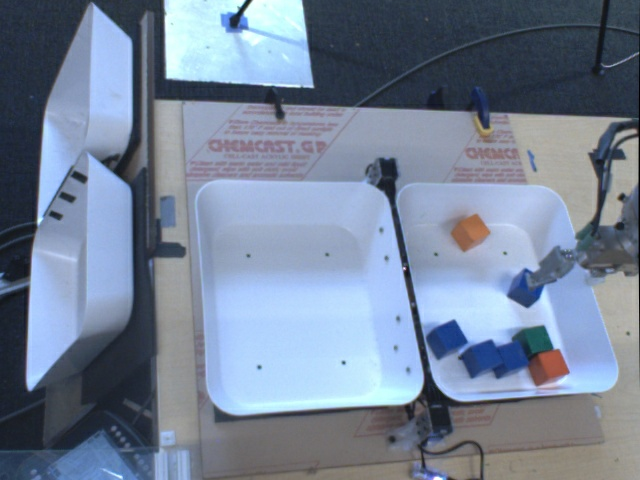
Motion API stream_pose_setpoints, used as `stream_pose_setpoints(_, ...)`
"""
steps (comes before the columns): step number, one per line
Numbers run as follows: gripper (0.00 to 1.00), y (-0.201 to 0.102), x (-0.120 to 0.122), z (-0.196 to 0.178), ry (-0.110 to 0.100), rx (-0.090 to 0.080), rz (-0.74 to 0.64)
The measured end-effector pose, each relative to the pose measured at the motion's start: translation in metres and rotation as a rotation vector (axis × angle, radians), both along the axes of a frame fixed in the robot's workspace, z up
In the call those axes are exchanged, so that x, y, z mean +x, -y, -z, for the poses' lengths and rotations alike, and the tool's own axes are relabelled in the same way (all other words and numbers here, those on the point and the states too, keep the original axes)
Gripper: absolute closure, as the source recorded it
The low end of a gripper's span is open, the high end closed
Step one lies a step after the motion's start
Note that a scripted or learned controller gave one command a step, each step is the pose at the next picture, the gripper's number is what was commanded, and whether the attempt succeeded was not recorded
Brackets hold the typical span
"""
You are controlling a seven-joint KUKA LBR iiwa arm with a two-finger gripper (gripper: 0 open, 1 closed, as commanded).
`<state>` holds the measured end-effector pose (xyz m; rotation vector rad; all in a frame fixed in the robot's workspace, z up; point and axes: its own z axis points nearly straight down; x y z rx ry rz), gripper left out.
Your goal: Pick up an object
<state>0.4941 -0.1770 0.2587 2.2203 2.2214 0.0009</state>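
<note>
Pale bench (300, 138) under two white bins side by side. Reaching in from the right: gripper (540, 273), low over the right bin (500, 200), fingertips touching a blue block (523, 289) near the right wall; whether pinching it or spread, cannot tell. Farther out, orange cube (470, 231) alone toward the back. Along the front edge, three more blue blocks (447, 337), then a green cube (534, 339) touching an orange one (548, 367). Left bin (290, 208) just beside.
</note>
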Motion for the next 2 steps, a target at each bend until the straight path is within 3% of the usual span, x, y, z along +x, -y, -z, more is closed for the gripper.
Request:
stream_pose_setpoints(1, 0.00, -0.059, 0.071, 0.177, -0.013, 0.003, -0.003)
stream_pose_setpoints(2, 0.00, -0.043, 0.130, 0.171, 0.001, 0.000, -0.001)
